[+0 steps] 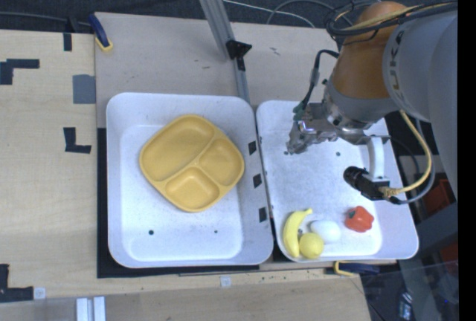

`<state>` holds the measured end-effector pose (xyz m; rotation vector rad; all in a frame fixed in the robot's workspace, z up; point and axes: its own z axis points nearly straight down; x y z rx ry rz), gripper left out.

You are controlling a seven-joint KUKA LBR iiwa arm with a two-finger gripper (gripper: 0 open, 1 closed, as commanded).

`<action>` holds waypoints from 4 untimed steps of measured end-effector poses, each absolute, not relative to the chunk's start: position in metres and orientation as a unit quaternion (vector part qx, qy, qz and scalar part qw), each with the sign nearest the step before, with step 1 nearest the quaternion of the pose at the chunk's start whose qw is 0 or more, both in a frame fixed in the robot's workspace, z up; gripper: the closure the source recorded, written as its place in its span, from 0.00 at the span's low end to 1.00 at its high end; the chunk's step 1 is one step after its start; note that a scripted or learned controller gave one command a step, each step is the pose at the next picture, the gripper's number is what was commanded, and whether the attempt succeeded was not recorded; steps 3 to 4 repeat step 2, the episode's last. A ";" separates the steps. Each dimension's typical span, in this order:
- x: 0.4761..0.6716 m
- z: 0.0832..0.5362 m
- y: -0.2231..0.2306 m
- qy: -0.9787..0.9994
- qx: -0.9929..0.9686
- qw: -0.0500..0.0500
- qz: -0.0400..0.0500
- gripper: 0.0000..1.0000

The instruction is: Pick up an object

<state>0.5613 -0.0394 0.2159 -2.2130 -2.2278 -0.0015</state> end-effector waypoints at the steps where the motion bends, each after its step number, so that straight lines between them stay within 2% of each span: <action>1: 0.575 0.209 0.013 -0.710 -0.705 0.001 0.000 1.00; 2: 0.594 0.205 0.060 -0.710 -0.705 0.001 0.000 1.00; 4: 0.594 0.205 0.060 -0.710 -0.705 0.001 0.000 1.00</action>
